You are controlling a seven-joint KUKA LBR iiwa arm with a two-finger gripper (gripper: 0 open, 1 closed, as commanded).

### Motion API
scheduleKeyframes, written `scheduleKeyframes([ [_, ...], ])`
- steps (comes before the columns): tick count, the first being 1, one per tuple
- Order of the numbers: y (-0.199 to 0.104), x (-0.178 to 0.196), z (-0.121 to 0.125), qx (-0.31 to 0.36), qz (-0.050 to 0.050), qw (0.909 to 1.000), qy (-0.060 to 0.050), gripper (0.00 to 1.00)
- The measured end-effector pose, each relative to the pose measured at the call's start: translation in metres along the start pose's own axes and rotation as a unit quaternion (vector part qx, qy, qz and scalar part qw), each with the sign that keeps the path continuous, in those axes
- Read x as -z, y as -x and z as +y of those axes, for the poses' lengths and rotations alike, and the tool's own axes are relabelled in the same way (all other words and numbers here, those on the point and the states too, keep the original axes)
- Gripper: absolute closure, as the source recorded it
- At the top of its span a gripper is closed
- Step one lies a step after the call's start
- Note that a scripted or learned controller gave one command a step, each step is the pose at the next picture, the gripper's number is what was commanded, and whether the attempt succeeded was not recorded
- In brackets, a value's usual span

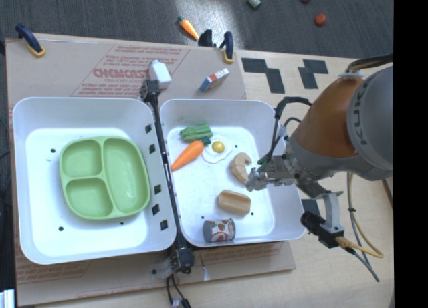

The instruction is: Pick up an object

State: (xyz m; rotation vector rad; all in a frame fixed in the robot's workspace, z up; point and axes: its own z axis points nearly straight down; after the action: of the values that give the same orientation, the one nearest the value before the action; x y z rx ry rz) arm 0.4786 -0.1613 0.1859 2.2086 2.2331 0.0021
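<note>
Nearest to me in the right bin [200, 240], a small can [219, 230] lay on its side against the near wall. Just beyond it sat a tan bread roll [233, 202], a little right of the can and apart from it.

The gripper [257, 180] hung low over the right side of that bin, reaching in from the right under the orange band [328, 123] of the arm. Its tip sat just right of a pale croissant-shaped piece [239, 166] and just beyond the bread roll. I could not tell from this angle how wide it stood, nor whether it had anything in its grasp; the croissant appeared to lie on the bin floor beside it, though I could not tell if they touched.

Farther in, a fried egg [216, 149] lay near the middle of the bin, touching the croissant's far-left end. An orange carrot [187, 155] lay tilted just left of the egg, its tip toward the divider between the bins. Beyond both, a green vegetable [196, 132] rested near the far wall.

In the left bin [40, 113], a green divided plate [104, 177] with three compartments lay flat in the middle.

Beyond the bins, on the cardboard sheet [80, 59], a small red, white and blue box [213, 81] lay near the right bin's far-left corner. Farthest off, a few small toys [253, 1] were scattered on the dark floor.
</note>
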Motion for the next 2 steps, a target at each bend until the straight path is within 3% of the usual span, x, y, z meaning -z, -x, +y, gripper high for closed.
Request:
scheduleKeyframes([
  [1, 0.024, 0.018, 0.032, -0.003, 0.000, 1.0000, -0.001, 1.00],
  [2, 0.050, 0.019, 0.027, -0.004, 0.000, 1.0000, -0.001, 1.00],
])
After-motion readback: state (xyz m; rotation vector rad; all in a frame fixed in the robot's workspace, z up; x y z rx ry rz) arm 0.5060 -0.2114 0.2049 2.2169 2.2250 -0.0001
